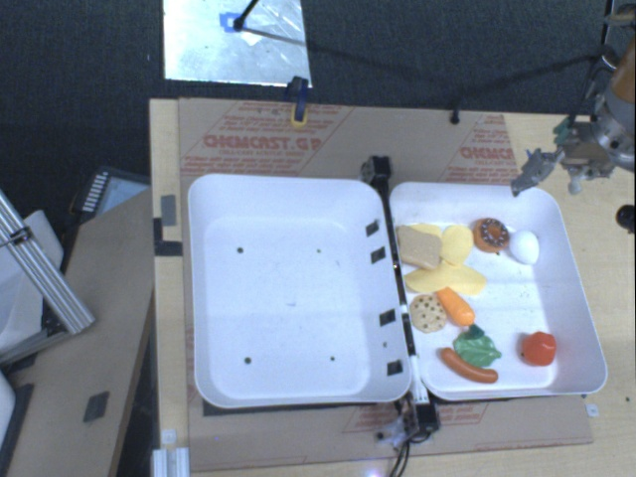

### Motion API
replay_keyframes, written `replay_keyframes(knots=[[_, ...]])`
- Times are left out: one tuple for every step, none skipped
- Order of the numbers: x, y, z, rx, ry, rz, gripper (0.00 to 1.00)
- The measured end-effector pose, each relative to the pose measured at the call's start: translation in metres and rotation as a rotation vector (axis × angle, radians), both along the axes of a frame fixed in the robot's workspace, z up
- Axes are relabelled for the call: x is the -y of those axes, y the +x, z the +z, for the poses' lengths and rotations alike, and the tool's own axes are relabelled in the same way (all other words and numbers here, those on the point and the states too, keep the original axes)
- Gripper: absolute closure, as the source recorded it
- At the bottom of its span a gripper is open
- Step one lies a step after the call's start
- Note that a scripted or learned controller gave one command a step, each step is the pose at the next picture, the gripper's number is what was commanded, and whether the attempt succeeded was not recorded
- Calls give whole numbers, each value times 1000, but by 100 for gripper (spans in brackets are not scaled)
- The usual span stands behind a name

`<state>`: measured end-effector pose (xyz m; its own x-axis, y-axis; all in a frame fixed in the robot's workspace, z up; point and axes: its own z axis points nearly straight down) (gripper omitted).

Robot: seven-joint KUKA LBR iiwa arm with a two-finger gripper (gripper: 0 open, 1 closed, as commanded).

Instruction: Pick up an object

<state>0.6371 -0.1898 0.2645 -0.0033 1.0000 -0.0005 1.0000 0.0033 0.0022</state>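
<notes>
Arm at upper right, hand (553, 171) open, fingers spread, holding nothing.

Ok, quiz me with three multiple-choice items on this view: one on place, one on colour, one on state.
1. Which shallow white bin holds the toy food?
A. left
B. right
C. both

2. What colour is the round toy tomato at the near right corner?
A. red
B. blue
C. green

3. Where is the pincer?
A. gripping the egg
B. above the right bin's far right corner, holding nothing
C. inside the left bin

Key: B, the right bin holds the items; A, the tomato is red; B, the pincer hangs over that corner, nothing between its fingers.
</notes>
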Motion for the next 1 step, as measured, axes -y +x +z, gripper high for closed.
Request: replay_keyframes(knots=[[-61,-26,-186,-8,5,3,0]])
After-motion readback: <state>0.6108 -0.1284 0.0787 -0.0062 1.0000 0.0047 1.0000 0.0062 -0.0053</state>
